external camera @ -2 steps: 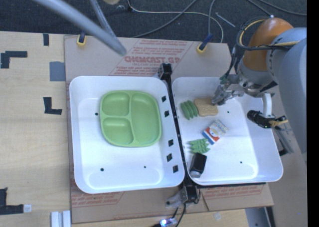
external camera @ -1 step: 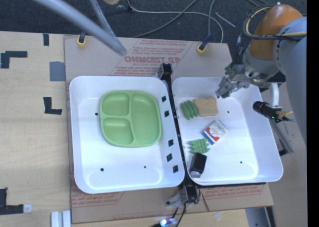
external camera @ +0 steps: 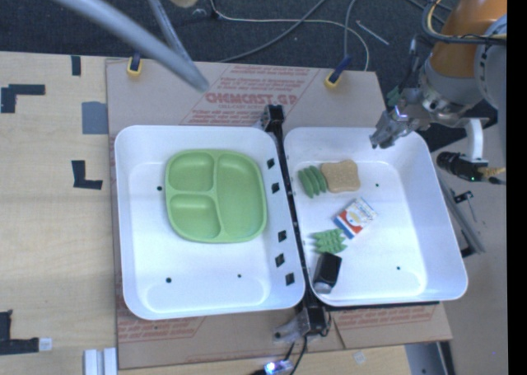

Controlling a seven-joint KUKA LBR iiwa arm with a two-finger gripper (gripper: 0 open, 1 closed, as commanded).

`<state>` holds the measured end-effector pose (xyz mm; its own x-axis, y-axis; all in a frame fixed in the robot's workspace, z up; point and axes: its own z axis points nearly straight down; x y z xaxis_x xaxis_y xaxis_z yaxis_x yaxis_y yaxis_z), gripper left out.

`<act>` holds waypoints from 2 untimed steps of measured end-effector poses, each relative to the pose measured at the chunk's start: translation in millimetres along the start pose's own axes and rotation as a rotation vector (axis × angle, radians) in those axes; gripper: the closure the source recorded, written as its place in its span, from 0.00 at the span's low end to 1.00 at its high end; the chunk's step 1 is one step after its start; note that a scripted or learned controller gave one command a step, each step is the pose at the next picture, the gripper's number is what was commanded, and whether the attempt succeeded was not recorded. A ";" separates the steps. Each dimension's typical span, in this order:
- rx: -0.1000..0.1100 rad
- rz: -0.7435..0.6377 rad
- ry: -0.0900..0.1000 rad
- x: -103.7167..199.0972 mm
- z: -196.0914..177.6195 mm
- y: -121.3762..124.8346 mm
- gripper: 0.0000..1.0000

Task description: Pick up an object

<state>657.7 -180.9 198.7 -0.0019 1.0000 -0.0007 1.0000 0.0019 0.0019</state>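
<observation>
The right bin (external camera: 416, 200) holds several small objects: a tan slice of bread (external camera: 341, 175), a green pea pod (external camera: 311, 181) beside it, a small red, white and blue carton (external camera: 355, 217), a green leafy piece (external camera: 328, 241) and a black block (external camera: 327, 271) near the front. My gripper (external camera: 385, 135) hangs over the far right rim of that bin, up and to the right of the bread, with nothing seen between its fingers.
The left bin (external camera: 140, 225) carries a green divided plate (external camera: 216, 196). A black clip divider (external camera: 282, 200) runs between the bins. Cables lie on the dark floor behind, and a grey pole crosses the upper left.
</observation>
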 end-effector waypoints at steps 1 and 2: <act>0.001 0.000 0.000 0.1 -38.8 1.3 1.00; 0.007 -0.003 0.002 43.2 -37.8 -15.1 1.00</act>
<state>642.5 -137.7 236.4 -0.0046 1.0000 0.0011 1.0000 0.0046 -0.0047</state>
